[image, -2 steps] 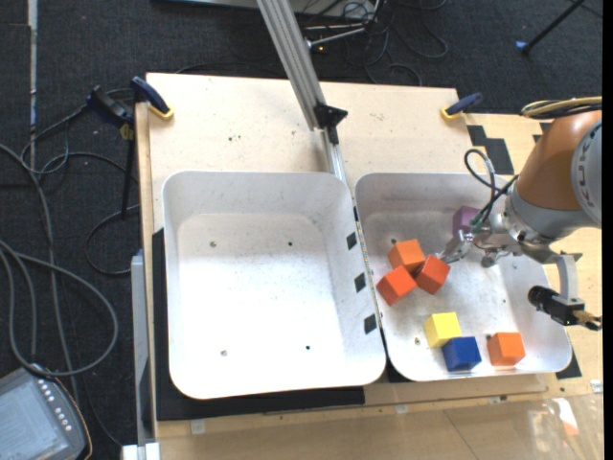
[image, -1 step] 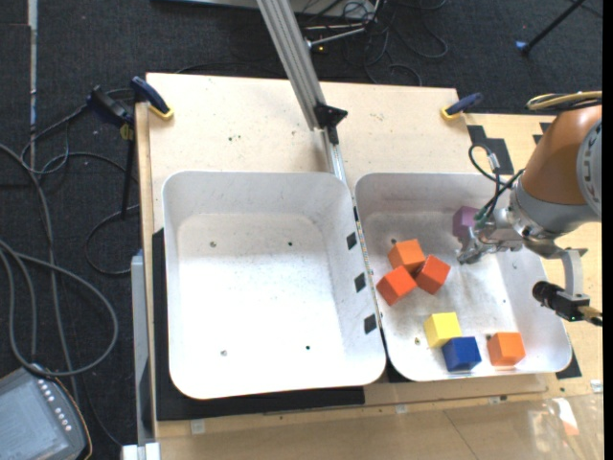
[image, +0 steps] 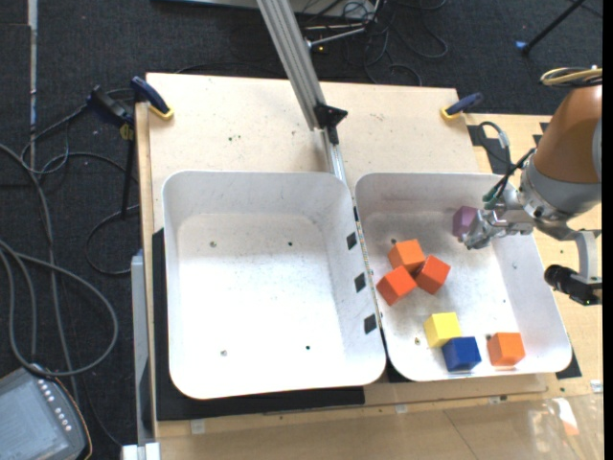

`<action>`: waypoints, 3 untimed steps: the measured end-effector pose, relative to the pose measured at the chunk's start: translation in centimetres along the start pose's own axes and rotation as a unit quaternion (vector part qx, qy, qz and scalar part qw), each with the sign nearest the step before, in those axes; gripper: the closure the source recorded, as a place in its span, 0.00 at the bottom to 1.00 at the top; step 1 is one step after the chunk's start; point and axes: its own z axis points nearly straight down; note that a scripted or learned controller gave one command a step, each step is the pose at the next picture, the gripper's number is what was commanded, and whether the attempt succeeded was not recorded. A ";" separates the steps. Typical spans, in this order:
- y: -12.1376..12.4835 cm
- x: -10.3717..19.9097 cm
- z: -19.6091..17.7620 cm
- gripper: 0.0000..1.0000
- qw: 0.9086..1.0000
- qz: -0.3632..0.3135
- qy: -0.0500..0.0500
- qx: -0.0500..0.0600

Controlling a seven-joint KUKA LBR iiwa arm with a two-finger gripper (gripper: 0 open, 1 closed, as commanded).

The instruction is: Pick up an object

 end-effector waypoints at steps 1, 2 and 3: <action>0.4 -0.8 -4.7 1.00 1.000 0.001 -0.001 0.000; 0.8 -1.0 -11.1 1.00 1.000 0.000 -0.001 -0.002; 1.0 5.4 -10.7 1.00 1.000 -0.003 0.002 0.002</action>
